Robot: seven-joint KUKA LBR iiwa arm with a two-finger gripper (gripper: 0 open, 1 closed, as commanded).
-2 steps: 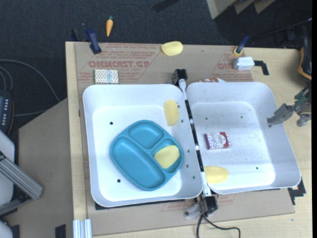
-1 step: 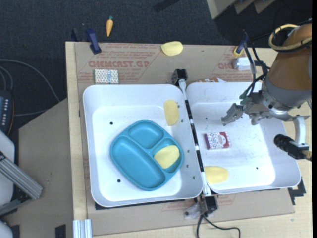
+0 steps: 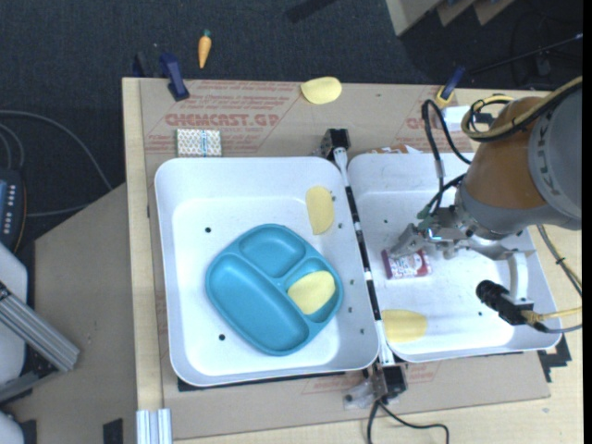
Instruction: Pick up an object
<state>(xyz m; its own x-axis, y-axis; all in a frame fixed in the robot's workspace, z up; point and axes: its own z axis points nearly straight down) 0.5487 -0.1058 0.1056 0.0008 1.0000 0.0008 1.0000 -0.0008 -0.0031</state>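
Note:
My gripper (image 3: 408,245) is low inside the right bin (image 3: 462,336), reaching in from the right. Its tip sits just above a small red and white packet (image 3: 410,266) lying on the bin floor, and looks to be touching the packet's upper edge. A flat yellow piece (image 3: 404,325) lies near the same bin's front left corner. In the left bin (image 3: 185,192) is a blue divided plate (image 3: 257,296) with a yellow lump (image 3: 313,291) in its right compartment. Another yellow piece (image 3: 320,209) leans on that bin's right wall.
On the bench behind the bins lie a yellow piece (image 3: 321,90), a small patterned packet (image 3: 199,141), a blue clip (image 3: 173,77) and a tiny carrot (image 3: 204,49). The arm's grey and orange body (image 3: 518,174) covers the right bin's back right part.

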